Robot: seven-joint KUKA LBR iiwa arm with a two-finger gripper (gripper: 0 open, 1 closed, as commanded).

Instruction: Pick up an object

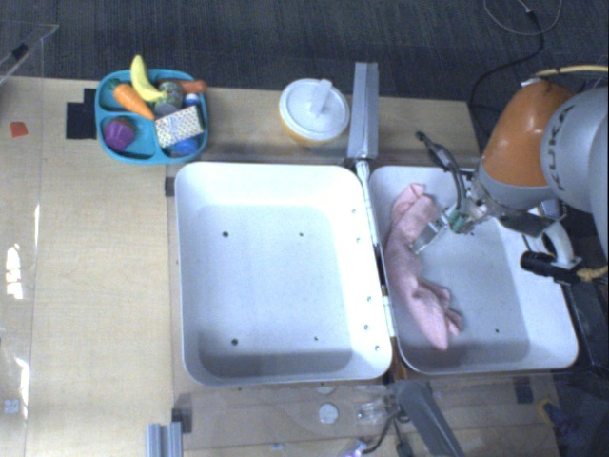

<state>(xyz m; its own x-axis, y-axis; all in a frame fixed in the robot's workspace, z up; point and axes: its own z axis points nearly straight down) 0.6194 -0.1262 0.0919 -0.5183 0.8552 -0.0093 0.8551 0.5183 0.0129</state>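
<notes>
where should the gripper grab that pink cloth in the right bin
Probably the bunched upper end of the pink cloth, from straight above. There the folds stand up, while its lower part lies flatter on the right bin. The gripper is already beside that hump, which sits clear of the bin's left wall.

I see a crumpled pale pink cloth (415, 265) lying in the right-hand shallow white bin (504, 346), stretched along that bin's left wall. Its upper end sits bunched and raised near the bin's far left corner; its lower end spreads into a flatter rumpled heap towards the near edge, stopping short of the near left corner.
</notes>
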